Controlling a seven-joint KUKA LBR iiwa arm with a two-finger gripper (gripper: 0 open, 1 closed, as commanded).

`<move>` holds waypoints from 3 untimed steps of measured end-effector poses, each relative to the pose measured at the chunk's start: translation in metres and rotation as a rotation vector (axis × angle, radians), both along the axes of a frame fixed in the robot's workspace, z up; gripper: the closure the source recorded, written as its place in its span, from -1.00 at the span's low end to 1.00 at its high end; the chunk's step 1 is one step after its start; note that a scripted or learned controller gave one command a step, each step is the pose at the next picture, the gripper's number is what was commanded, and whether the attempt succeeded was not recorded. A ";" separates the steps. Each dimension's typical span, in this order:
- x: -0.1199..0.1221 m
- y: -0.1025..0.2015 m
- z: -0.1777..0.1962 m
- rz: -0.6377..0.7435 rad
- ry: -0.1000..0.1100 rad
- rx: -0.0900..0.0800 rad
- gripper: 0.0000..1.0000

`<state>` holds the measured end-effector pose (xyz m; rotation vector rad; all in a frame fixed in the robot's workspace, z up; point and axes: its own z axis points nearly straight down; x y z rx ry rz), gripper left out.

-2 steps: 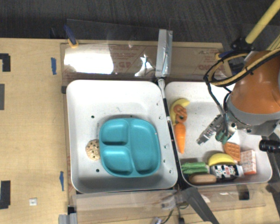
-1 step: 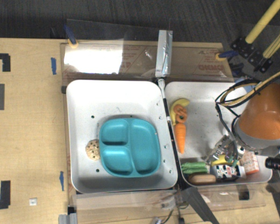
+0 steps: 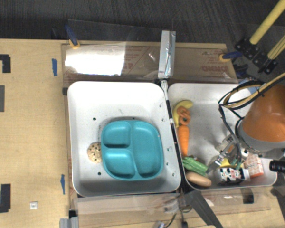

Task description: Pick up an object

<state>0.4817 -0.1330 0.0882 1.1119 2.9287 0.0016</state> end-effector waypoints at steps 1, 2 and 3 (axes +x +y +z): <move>0.007 -0.006 0.028 -0.246 0.004 0.003 -1.00; 0.050 -0.054 0.086 -0.251 -0.001 0.001 -1.00; 0.005 -0.045 0.005 -0.285 -0.016 -0.001 -1.00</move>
